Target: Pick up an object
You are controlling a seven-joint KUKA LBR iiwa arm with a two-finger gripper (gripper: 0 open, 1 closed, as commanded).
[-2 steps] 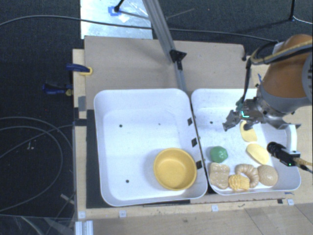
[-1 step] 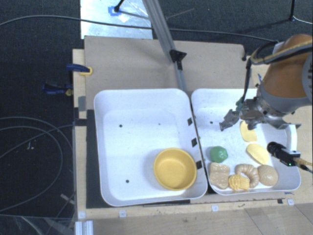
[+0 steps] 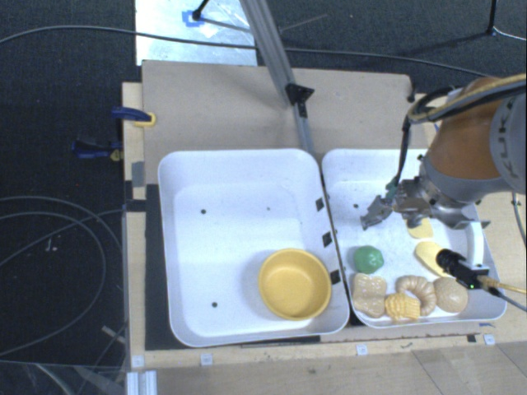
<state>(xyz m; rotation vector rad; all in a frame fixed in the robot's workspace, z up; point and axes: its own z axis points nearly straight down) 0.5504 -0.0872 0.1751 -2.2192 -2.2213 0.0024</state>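
Pincer [image 3: 377, 213] (dark metal) hovers above round green ball [image 3: 368, 259].

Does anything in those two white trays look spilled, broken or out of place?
Nothing stands out. The yellow bowl sits upright in the left tray. The green ball and pale toy foods lie crowded along the right tray's near edge, with the claw above them.

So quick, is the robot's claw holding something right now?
Gripper: over the right bin, above the green ball; holding anything cannot be told.
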